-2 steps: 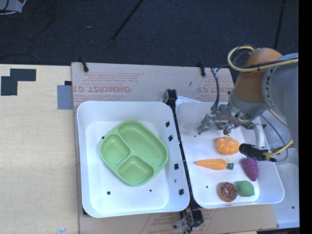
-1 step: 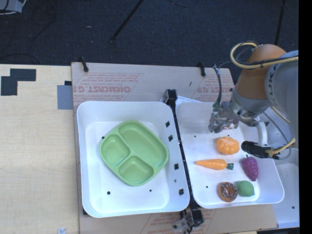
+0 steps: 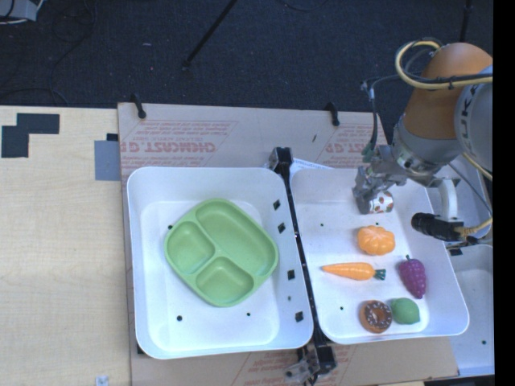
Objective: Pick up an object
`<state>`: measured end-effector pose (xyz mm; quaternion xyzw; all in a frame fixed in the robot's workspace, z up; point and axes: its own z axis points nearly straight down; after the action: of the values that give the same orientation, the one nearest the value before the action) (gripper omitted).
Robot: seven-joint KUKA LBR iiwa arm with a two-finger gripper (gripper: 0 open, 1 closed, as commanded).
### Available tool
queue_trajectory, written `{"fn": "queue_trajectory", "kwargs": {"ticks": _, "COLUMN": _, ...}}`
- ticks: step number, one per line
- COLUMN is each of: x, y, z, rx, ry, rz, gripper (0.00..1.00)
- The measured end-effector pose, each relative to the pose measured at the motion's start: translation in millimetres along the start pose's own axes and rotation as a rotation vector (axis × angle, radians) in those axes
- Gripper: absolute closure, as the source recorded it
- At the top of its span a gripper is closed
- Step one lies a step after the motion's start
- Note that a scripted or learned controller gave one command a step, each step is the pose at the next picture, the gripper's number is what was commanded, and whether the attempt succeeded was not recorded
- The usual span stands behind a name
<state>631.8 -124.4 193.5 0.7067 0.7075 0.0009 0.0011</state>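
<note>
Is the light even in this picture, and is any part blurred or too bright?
Camera view: light is even and soft; the white bins look bright, almost washed out; the gripper is slightly blurred; the green tray and carrot are sharp enough.

Down on the pale wooden tabletop (image 3: 56, 240) sits a cardboard sheet (image 3: 209, 139) with red print reading upside down, spread flat under both bins. Resting on that sheet, the left white bin (image 3: 153, 328) and the right white bin (image 3: 451, 316) lie side by side, touching along a dark clipped seam in the middle. Over on the tabletop's left part, dark and grey square patches (image 3: 105, 159) lie flat near the cardboard's edge.
</note>
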Motion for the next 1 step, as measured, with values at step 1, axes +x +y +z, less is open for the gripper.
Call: {"fn": "queue_trajectory", "kwargs": {"ticks": 1, "x": -1.3, "y": 0.5, "z": -36.8, "rx": 0.001, "ry": 0.0, "rz": 0.0, "gripper": 1.0}}
